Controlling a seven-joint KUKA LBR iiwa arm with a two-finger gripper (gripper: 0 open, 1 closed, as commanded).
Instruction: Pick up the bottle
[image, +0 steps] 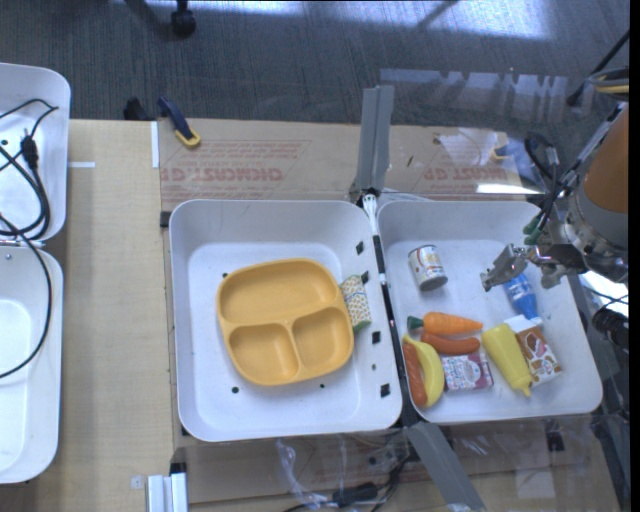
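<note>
Wooden worktop (110, 300) with the two white bins side by side, dark carpet behind, and I'm steering from my desk as usual. The left bin (190, 300) just has the yellow divided plate (285, 320) in it; all the action is in the right bin (590, 395). The bottle (521, 295), small and blue with a white cap, sits near the bin's right wall, just above the juice carton (538, 352) and the yellow mustard-looking thing (506, 357). My claw (515, 265) hangs right over its top end, and honestly I can't tell from this angle whether it's open or closed, or whether it has anything. If I were planning the grab, I'd come straight down, centre on the bottle's body rather than the cap, and keep clear of the carton next door. The can (427, 267) is well out of the way.
</note>
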